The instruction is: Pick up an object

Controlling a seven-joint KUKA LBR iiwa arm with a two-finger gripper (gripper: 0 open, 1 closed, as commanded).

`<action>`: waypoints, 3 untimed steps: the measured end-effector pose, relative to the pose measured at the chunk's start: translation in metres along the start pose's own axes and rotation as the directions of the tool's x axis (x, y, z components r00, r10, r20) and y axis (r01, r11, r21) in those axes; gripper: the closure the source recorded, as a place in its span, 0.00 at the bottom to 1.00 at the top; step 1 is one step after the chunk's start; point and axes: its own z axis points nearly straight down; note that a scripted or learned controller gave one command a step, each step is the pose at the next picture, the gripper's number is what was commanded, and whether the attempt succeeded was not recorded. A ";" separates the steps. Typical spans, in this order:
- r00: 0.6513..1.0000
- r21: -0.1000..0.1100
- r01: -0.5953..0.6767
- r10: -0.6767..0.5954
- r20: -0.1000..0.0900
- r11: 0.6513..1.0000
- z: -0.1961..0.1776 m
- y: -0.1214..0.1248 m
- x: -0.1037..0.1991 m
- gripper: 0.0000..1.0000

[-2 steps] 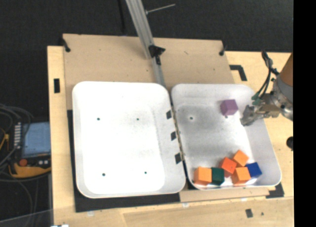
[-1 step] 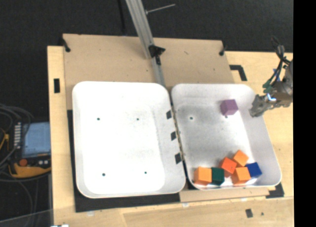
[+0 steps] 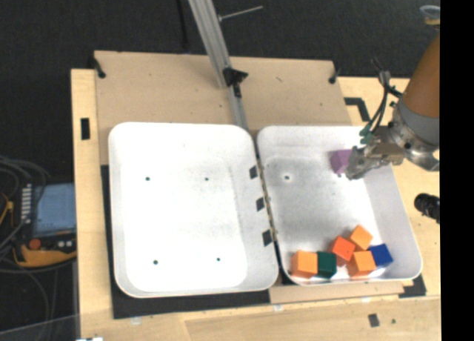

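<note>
My gripper [image 3: 357, 165] hangs over the far right part of the right bin [image 3: 296, 147]. The purple block [image 3: 340, 159] lies just left of it, touching or nearly so; whether it is clamped, I cannot tell.

Gripper [image 3: 357, 167] is sitting over the right bin [image 3: 296, 206], near its far right side, with a purple block [image 3: 340, 159] touching or just beside its left flank; that block is crowding any leftward pass at fingertip level. Further left of the block, the bin floor is lying bare up to the divider between bins. Toward the camera from the gripper, open floor is running down to a cluster blocking the near edge: orange cubes [image 3: 343, 247], a green cube [image 3: 326, 263], a blue cube [image 3: 381, 254]. Beyond the divider, the left bin [image 3: 126, 206] is offering wide unobstructed floor. A slanted metal rail [image 3: 211, 32] is standing behind and left.
</note>
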 end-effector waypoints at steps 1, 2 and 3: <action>1.000 0.001 0.000 0.000 0.000 1.000 0.018 0.010 0.055 1.00; 1.000 0.002 -0.001 0.001 0.000 1.000 0.026 0.022 0.095 1.00; 1.000 0.003 0.000 0.000 0.000 1.000 0.040 0.035 0.149 1.00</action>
